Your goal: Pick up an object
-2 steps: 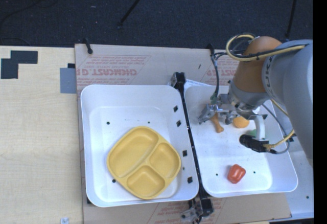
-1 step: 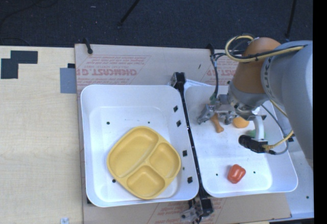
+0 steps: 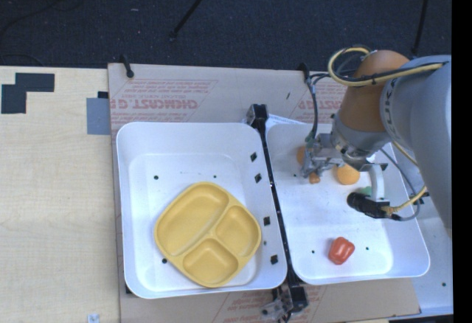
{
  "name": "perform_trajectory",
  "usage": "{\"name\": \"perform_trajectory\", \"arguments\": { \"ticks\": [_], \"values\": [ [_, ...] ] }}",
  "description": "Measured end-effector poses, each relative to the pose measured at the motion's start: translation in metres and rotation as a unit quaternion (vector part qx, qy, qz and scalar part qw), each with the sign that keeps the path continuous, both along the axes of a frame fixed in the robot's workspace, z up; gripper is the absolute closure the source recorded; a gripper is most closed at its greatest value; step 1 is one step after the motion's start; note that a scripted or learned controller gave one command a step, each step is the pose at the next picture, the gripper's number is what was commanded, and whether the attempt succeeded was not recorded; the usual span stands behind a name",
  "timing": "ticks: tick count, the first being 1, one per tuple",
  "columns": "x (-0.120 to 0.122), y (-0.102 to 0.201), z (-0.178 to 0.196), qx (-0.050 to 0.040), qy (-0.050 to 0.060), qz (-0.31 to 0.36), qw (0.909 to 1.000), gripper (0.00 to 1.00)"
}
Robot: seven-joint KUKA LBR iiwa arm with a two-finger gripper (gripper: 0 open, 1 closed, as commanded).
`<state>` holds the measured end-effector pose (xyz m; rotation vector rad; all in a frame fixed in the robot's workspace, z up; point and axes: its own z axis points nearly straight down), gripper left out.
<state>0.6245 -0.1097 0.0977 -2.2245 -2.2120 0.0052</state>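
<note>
My gripper (image 3: 317,165) is down in the far left part of the right bin (image 3: 413,259). Orange bits show on either side of it: one (image 3: 301,155) at its left and a smaller one (image 3: 314,178) just below. Whether they belong to one object I cannot tell, nor whether it is held. A round yellow-orange object (image 3: 346,174) lies close to the right of the gripper. A red object (image 3: 341,249) rests alone near the front of the same bin.
The left bin (image 3: 136,144) holds a yellow divided plate (image 3: 208,233). A black divider (image 3: 269,189) runs between the two bins. The grey arm (image 3: 420,115) covers the right bin's far right corner.
</note>
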Motion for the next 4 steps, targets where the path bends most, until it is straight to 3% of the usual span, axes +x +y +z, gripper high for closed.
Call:
{"name": "perform_trajectory", "arguments": {
  "ticks": [3,4],
  "values": [
    [0.006,0.009,0.142,-0.0004,-0.003,0.003,1.0,1.0],
    [-0.006,0.051,0.139,0.0003,-0.001,0.004,1.0,1.0]
  ]
}}
